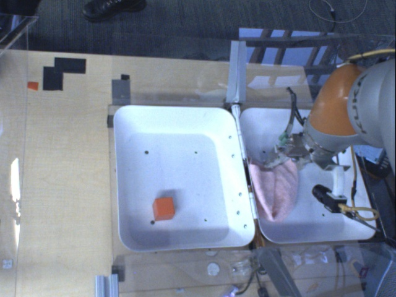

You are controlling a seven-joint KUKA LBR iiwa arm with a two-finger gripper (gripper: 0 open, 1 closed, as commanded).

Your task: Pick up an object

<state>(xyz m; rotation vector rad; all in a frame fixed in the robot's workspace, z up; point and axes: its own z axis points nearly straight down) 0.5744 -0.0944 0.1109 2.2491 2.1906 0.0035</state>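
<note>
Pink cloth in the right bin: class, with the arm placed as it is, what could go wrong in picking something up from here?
1. The pink cloth is limp and lies against the right bin wall beside the divider; it may slip or snag on lifting.
2. The gripper is at the cloth's top edge, so it might pinch only a corner.
3. The orange block lies in the left bin, far from the arm.

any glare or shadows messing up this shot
Camera view: white glare streak on the bench at left; the left bin is evenly lit, with soft shading along its walls; the orange block stays crisp, casting a small shadow.
</note>
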